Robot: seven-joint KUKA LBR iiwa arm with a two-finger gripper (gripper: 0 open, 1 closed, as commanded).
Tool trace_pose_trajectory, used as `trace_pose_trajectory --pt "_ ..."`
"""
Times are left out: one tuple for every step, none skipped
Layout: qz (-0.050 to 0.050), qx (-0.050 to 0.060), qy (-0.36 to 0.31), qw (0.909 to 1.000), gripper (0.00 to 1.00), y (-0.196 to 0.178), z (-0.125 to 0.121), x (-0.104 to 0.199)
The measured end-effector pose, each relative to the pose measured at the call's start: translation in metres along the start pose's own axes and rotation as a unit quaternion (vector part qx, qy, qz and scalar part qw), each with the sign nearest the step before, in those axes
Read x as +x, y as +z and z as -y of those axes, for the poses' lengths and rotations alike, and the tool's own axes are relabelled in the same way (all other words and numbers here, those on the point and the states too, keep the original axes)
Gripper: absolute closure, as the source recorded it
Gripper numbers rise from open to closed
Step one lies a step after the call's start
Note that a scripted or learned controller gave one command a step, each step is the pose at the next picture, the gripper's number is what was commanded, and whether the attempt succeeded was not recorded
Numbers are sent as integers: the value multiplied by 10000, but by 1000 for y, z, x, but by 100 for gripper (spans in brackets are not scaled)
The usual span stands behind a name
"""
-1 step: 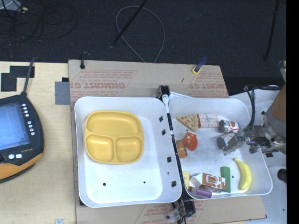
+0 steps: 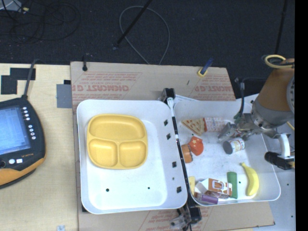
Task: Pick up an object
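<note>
Tan table (image 2: 48,191) with a cardboard sheet (image 2: 144,83) under two white bins (image 2: 159,196), black cloth and cables behind. Left of the gripper (image 2: 234,130): one yellow divided plate (image 2: 117,141), one pizza slice (image 2: 194,125), one tomato (image 2: 196,146). Just below the gripper, touching or nearly so: one small silver can (image 2: 234,146), lying down. Farther below: one banana (image 2: 250,179), one green stick (image 2: 232,184). Gripper opening: cannot tell.

divided plate (image 2: 117,141): plain yellow
bins (image 2: 126,196): white
banana (image 2: 250,179): yellow
pizza slice (image 2: 195,125): tan, red spots
tomato (image 2: 196,146): red
can (image 2: 234,145): silver, perhaps a white label
green block (image 2: 232,184): green
arm (image 2: 275,92): grey, orange band
counter (image 2: 50,196): pale tan
</note>
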State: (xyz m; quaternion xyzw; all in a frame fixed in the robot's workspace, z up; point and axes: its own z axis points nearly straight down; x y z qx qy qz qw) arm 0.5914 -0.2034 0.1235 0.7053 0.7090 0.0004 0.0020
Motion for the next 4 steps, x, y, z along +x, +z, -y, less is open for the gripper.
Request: trace_pose_trajectory --pt "19 -17 17 10000 0 34 5 -4" --pt "-16 21 30 10000 100 25 6 -3" --pt "-26 32 -3 10000 100 33 16 83" --pt "-20 -30 -5 10000 100 -94 21 134"
